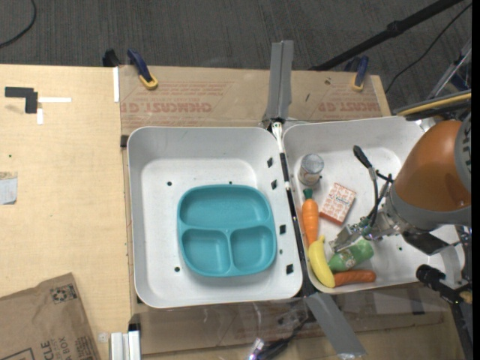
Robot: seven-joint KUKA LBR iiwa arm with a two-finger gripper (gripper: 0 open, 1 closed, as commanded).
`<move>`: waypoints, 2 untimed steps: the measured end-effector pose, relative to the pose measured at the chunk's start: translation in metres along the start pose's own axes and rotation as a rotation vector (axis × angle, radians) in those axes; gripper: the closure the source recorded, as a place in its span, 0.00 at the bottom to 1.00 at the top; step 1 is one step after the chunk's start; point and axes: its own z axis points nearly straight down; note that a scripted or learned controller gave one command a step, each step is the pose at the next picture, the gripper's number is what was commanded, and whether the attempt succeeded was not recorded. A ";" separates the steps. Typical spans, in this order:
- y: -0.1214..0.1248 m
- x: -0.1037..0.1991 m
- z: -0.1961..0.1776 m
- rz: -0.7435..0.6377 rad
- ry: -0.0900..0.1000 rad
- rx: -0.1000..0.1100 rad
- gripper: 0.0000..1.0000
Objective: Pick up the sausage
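Observation:
The sausage is a short reddish-brown link lying flat near the front wall of the right bin. It sits just right of the banana's lower tip. My gripper hangs over the middle of that bin, above a green item and a little behind the sausage. The grey wrist and orange band come in from the right. Nothing visibly touches the sausage.
In the right bin, a yellow banana and an orange carrot lie along the left wall. A small red-and-white box and a can sit further back. The left bin holds a teal divided plate.

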 end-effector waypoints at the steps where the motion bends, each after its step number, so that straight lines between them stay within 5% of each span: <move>1: -0.007 -0.068 0.006 -0.065 -0.006 -0.029 0.00; 2: 0.006 -0.007 0.014 -0.126 -0.011 -0.017 0.00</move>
